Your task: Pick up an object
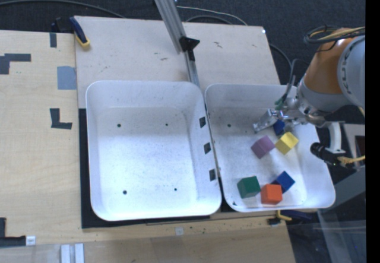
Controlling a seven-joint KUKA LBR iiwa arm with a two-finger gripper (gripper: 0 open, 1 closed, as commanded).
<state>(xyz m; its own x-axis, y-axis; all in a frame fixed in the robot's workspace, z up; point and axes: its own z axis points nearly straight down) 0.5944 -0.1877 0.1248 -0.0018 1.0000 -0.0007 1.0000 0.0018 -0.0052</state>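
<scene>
The right white shallow plastic bin (309,193) holds all the blocks, and they lie in its near right part. A purple block (262,146) and a yellow block (287,142) lie near each other, just below the hand (272,120). A green cube (249,186), an orange cube (271,193) and a dark blue cube (285,180) make a tight group near the front wall. The far left part of this bin is bare and gives open room. The left white bin (142,149) has a wide bare floor.

The hand is low inside the right bin, near its right wall. A small blue thing (279,127) is partly hidden just beside the metal fingers, and I cannot tell if it is held. How far the hand is open I also cannot tell.

The grey and orange arm (335,75) is cut off at the right. I can read no writing on the wooden bench (130,48).
</scene>
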